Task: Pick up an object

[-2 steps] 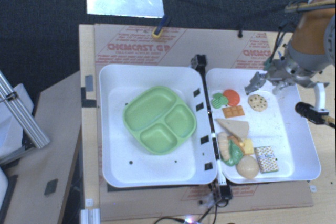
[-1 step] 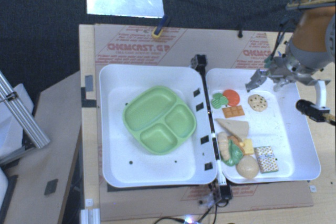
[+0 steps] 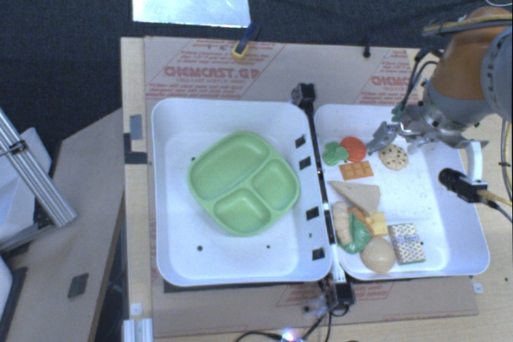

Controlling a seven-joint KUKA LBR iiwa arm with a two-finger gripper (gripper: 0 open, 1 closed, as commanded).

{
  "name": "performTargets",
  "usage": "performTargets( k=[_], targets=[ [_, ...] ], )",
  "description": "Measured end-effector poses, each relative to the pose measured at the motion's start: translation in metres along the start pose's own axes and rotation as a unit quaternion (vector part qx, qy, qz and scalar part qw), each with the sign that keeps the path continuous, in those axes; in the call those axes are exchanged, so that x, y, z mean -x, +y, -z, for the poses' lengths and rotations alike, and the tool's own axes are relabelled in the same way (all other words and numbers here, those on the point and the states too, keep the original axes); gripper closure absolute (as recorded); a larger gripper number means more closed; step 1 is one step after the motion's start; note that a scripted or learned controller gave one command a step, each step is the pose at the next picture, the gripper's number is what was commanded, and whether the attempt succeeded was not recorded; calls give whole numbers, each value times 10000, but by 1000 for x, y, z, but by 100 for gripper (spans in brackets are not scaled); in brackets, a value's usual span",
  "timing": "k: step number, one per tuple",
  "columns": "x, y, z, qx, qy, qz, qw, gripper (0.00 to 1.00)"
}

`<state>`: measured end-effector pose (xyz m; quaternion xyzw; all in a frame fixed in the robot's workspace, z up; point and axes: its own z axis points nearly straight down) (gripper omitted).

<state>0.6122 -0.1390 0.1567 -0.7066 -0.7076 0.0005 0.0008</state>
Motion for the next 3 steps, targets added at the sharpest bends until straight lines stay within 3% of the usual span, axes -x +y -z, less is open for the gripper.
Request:
performTargets(
  k=[1,2,3],
  targets=[
    [-2,5,-61,-8,2,6,10000,0],
    [-2,8,-67,43,-8,4,10000,0],
    [-1,11,-54,104,-25,6,9999,100]
  ],
)
